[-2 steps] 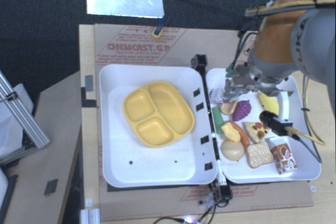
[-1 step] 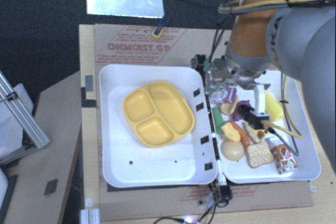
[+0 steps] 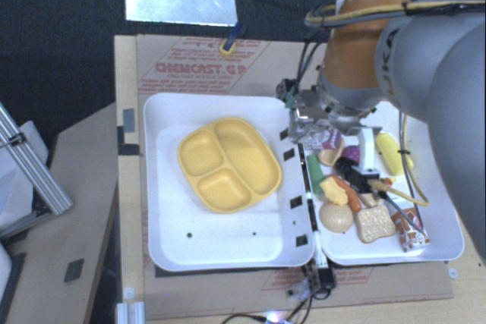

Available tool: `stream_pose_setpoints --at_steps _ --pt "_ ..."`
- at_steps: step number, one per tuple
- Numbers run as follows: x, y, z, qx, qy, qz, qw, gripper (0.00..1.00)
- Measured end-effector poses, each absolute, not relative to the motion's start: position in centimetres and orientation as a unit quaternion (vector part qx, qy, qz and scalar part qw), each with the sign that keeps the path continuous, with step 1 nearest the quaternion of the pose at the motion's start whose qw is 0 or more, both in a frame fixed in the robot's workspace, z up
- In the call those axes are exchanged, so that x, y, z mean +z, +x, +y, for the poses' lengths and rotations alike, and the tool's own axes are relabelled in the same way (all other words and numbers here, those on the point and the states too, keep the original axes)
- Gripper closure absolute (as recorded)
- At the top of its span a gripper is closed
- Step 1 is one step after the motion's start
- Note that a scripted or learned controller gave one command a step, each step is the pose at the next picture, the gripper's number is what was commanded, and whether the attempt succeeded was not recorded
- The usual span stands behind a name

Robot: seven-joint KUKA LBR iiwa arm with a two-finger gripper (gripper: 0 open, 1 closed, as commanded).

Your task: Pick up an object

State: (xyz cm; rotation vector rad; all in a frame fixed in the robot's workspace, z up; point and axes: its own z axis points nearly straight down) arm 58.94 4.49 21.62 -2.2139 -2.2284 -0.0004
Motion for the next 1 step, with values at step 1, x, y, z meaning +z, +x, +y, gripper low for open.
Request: stream_pose_setpoints --at_steps 1 --pt "22.32 58.28 4.58 -0.0006 -0.705 -0.709 0.000 1.00"
